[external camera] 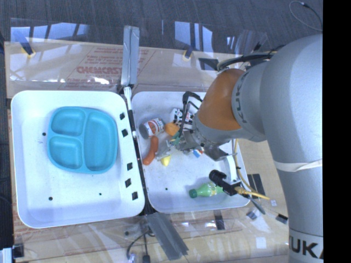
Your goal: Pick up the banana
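The banana point(164, 159), a small yellow toy, probably light, rigid and smooth, lies in the right bin point(181, 199). Grip across its middle. The state of the claw point(178, 141) cannot be determined.

Two white bins point(33, 201) are counted, along with one blue divided plate point(83, 139), one small can point(153, 127), one sausage point(151, 150) and one green bottle point(207, 190).

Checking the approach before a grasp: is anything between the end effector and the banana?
Nothing visible does. The end effector sits just up-right of the banana in the right bin. The orange sausage lies close on the banana's far, left side, off the path.
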Robot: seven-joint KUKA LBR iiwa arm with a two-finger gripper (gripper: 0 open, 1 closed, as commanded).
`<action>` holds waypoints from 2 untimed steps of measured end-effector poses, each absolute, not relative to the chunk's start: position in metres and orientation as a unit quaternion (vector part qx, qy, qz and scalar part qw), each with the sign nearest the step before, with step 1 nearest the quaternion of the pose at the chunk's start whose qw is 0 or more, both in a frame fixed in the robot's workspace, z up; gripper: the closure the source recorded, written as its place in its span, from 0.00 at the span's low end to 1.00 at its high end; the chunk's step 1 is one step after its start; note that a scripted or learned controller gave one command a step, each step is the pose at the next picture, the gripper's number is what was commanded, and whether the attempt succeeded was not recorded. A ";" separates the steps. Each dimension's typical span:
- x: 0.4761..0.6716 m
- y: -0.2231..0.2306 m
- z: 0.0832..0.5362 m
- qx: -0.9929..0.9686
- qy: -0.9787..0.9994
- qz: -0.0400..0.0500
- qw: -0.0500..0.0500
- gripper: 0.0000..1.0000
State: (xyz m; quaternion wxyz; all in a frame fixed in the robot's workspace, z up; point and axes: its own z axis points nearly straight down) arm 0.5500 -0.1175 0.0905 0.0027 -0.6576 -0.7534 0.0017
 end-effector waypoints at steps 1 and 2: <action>0.550 -0.118 0.100 -0.656 -0.755 0.003 0.004 1.00; 0.614 -0.047 0.234 -0.678 -0.735 0.001 0.001 1.00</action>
